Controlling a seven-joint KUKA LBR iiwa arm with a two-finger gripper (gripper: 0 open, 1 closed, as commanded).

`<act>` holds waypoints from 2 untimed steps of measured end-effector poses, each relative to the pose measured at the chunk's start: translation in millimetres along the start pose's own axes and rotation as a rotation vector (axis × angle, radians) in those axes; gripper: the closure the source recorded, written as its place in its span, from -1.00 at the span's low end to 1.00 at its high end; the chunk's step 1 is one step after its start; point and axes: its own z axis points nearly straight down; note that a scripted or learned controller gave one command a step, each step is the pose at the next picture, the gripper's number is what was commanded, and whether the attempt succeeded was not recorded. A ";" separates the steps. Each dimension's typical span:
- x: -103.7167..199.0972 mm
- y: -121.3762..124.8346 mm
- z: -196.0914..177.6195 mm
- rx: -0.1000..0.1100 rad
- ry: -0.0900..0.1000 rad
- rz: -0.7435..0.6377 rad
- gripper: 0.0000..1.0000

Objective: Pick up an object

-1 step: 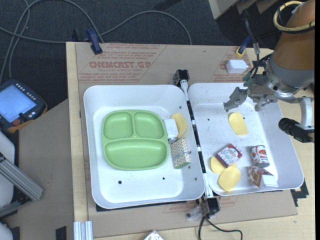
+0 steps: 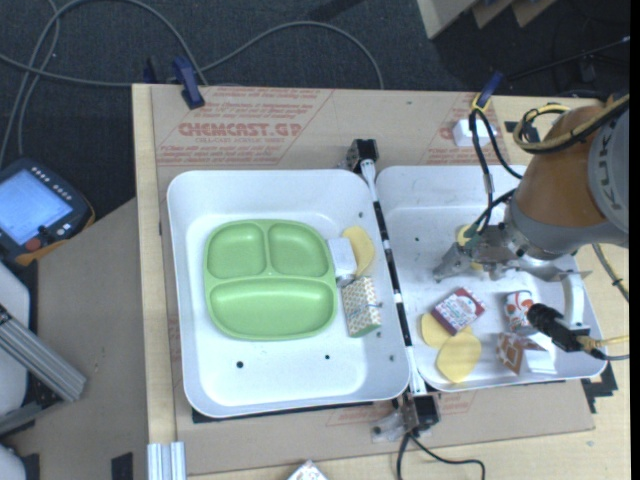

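While the arm leans in from the right, check these:
Gripper (image 2: 470,258): right bin (image 2: 420,193), middle right of frame; you cannot tell its state.
Targets: red packet (image 2: 457,310), yellow slices (image 2: 457,356), lower right of frame, below the gripper.
Left bin (image 2: 190,268): green tray (image 2: 270,278), speckled packet (image 2: 361,305) by the divider.
Risk: objects lie touching, so you may graze one or lift two.
Cable (image 2: 484,158): near the wrist, may snag.

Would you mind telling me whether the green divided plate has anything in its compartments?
Empty: all three compartments of the green divided plate show bare green, and the nearby packets lie beside it on the left bin.
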 end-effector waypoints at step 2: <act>-18.8 54.2 -8.2 -0.005 -0.002 -0.001 -1.00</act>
